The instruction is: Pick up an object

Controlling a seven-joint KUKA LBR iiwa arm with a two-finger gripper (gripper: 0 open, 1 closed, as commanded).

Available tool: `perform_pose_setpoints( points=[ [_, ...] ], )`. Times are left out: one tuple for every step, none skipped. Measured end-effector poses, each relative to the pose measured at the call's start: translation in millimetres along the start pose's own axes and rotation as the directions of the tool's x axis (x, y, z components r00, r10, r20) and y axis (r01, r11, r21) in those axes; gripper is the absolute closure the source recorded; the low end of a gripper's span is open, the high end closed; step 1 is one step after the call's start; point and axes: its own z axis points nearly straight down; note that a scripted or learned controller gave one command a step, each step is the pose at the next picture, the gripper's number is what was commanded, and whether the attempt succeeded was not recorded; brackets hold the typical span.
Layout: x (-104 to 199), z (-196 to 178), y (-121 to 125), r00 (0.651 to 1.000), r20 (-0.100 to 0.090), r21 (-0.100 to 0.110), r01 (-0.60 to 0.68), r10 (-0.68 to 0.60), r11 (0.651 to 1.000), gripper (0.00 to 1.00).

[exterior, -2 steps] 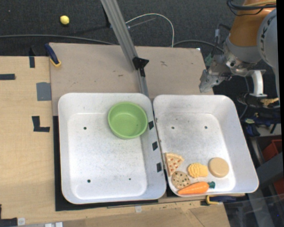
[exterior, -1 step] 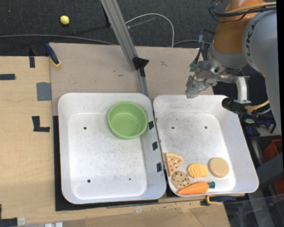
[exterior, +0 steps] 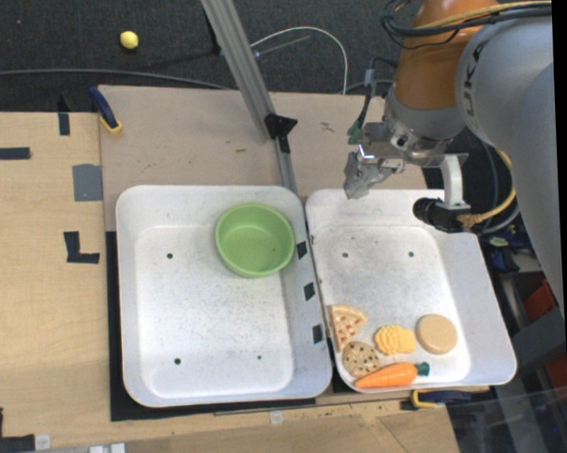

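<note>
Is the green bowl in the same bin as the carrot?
No, the green bowl sits in the left bin; the carrot lies in the right bin.

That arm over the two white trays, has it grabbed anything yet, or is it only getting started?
Nothing looks done yet. The gripper hangs above the far edge of the right bin, with nothing visible in it. The toy foods, the carrot, cookie and pizza slice, lie at that bin's near edge. Reaching, gripping and lifting all remain.

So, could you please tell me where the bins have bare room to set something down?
Left bin: free everywhere except its far right corner, where the green bowl sits. Right bin: bare across its far and middle floor, below the gripper. Its near edge is crowded: pizza slice, cookie, corn, round biscuit, carrot.
</note>
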Motion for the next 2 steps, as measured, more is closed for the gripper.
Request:
perform_pose_setpoints(
  points=[
    [52.4, 14.3, -12.4, 1.0, 0.001, 0.002, 0.0, 0.0, 1.0, 1.0],
    [107.0, 24.7, -27.8, 1.0, 0.001, 0.002, 0.0, 0.0, 1.0, 1.0]
  ],
)
